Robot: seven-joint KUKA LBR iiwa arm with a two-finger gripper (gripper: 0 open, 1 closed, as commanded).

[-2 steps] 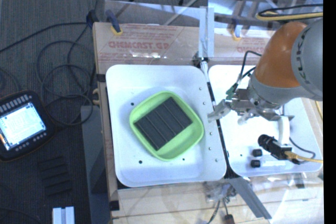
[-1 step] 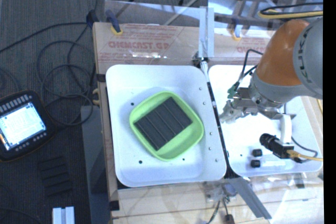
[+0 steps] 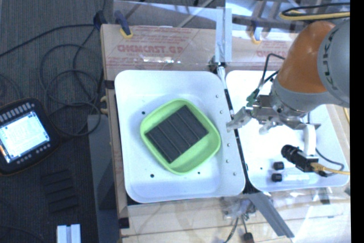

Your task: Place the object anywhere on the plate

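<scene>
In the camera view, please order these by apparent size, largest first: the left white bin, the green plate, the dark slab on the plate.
1. left white bin
2. green plate
3. dark slab

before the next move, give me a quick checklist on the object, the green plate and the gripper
1. Green square plate sits inside the left white bin: ok.
2. Dark ribbed rectangular slab lies flat on the plate: ok.
3. Slab within the plate's rim: ok.
4. Gripper over the right white bin, apart from the plate: ok.
5. Fingers free of the slab: cannot tell.
</scene>
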